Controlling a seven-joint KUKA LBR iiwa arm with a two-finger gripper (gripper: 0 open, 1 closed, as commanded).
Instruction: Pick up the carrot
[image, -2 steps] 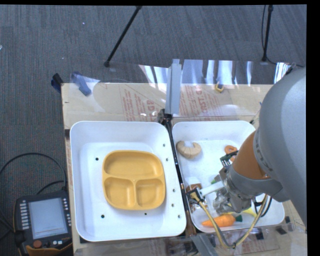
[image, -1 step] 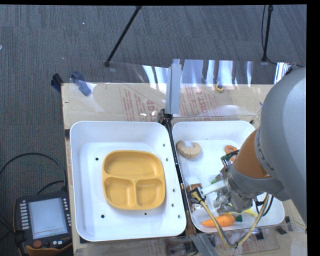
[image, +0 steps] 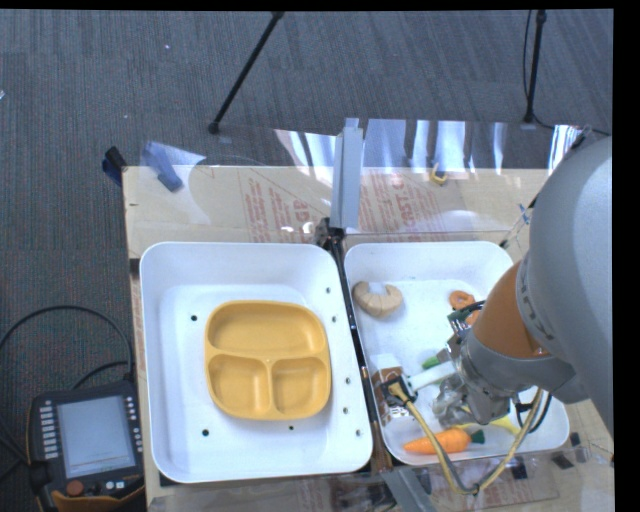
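Camera view: cardboard-topped bench (image: 250, 205), grey carpet (image: 100, 90).

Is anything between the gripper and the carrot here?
Nothing visible. The gripper hangs just above the carrot, which lies near the right bin's front edge, with bare bin floor between them.

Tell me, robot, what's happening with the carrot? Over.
Pincer low in right bin, just above carrot. Carrot lying flat near front wall, not held. Other toy food close by.
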